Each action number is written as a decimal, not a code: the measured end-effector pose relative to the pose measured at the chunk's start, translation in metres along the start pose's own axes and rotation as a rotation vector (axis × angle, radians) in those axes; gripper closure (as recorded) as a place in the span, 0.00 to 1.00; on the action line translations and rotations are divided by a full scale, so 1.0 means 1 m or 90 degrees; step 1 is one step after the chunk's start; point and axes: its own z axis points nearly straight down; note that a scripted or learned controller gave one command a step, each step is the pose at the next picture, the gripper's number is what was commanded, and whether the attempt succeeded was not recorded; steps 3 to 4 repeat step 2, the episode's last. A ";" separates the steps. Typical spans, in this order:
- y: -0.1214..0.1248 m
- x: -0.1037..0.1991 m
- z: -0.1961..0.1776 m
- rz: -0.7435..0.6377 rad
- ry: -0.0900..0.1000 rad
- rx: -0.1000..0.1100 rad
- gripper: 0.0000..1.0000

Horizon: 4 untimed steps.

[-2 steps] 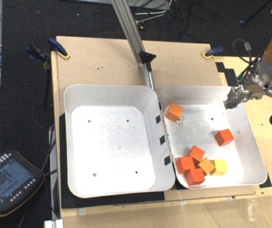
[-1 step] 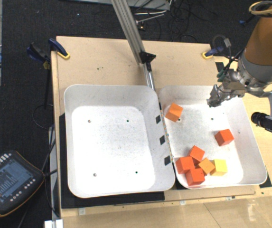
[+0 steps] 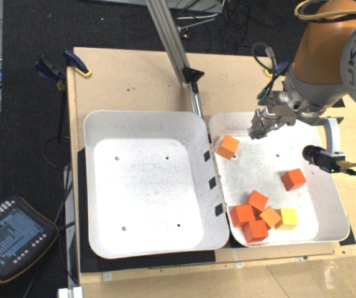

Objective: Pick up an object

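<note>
The right bin [image 3: 327,228] holds several blocks. An orange block [image 3: 228,146] lies alone near its upper left. A red-orange block [image 3: 293,179] sits toward the right side. A cluster at the front has red-orange blocks [image 3: 250,219], a light orange one [image 3: 269,216] and a yellow one [image 3: 288,217]. My gripper [image 3: 260,130] hangs over the upper part of the right bin, to the right of the lone orange block and apart from it. Nothing shows between its fingers.
The left bin [image 3: 97,166] lies beside the right one. A metal pole [image 3: 171,36] slants down to the gap between the bins. Blue clamps [image 3: 59,67] sit at the bench's back left corner. A teach pendant [image 3: 10,234] lies at lower left.
</note>
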 end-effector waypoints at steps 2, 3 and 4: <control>0.011 0.116 0.034 0.000 0.000 0.002 1.00; 0.011 0.116 0.034 0.000 0.000 0.002 1.00; 0.011 0.116 0.034 0.000 0.000 0.002 1.00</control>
